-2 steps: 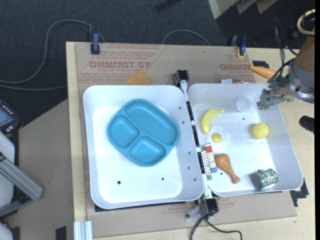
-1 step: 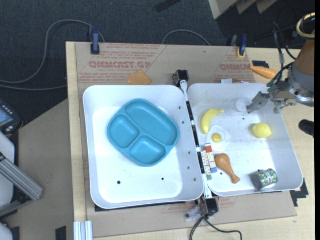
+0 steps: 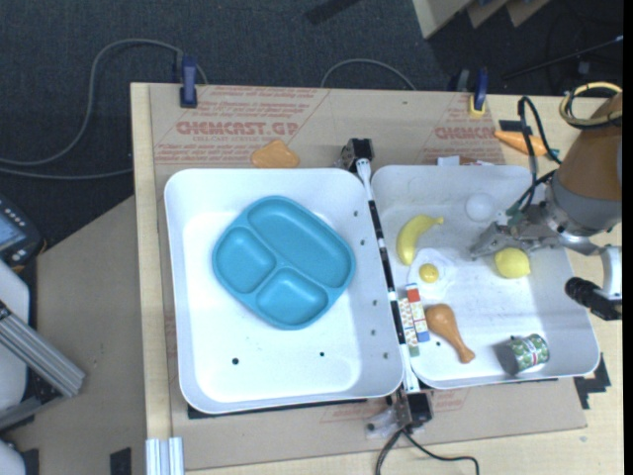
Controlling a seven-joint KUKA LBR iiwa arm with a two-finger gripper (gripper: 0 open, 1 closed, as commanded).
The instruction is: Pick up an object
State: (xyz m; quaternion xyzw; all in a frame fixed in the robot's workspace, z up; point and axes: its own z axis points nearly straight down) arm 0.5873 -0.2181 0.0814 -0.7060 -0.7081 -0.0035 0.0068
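Nearest the lens, at the front edge of the right bin (image 3: 584,359), sits a small green-labelled can (image 3: 527,352), tipped on its side. Just left of it lies a toy chicken drumstick (image 3: 450,331), and a small striped box (image 3: 412,317) rests against the divider between the bins.

Left bin (image 3: 188,265) holds a blue divided plate (image 3: 283,261), lying flat near the centre.

Gripper (image 3: 504,237) hangs low over the middle of the right bin, arm coming in from the right with the orange band above the wrist. Fingers look spread apart, metal prongs splayed to the left. Nothing sits between them. A lemon (image 3: 511,262) lies just beside and below the fingertips; contact cannot be told from this angle.

Further left in that bin: a banana (image 3: 415,234) curved toward the divider, and a fried egg (image 3: 431,271) just below it. A pale round thing (image 3: 479,206) near the back wall blends into the white floor; hard to make out.

Arm is cut off at the right edge.
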